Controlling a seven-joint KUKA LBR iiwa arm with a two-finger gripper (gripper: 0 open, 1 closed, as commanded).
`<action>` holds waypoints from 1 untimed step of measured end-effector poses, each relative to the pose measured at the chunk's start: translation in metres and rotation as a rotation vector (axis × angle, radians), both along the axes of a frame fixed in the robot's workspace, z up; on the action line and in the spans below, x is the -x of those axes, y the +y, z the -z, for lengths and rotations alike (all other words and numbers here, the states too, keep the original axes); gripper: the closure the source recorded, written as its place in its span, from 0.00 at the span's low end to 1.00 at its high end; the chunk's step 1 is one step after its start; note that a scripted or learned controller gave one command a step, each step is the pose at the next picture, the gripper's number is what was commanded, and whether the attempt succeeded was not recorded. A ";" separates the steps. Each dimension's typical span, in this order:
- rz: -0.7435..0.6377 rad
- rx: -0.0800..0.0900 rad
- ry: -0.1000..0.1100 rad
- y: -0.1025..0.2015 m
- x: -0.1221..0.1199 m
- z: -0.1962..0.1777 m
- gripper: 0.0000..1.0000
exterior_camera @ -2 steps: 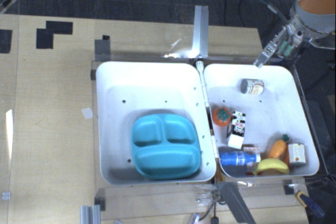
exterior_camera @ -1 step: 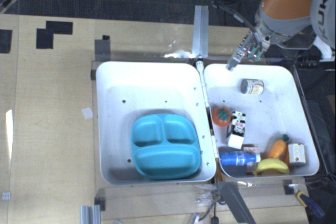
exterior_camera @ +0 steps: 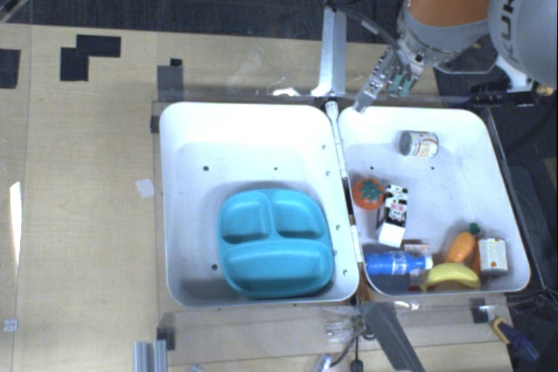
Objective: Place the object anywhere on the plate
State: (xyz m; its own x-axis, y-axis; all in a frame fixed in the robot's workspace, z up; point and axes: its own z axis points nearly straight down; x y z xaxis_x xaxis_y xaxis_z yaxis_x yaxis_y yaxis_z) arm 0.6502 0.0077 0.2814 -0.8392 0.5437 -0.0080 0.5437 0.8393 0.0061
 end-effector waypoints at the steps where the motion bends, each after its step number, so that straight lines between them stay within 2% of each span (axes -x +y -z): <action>1: -0.250 0.001 0.001 0.031 0.053 0.008 1.00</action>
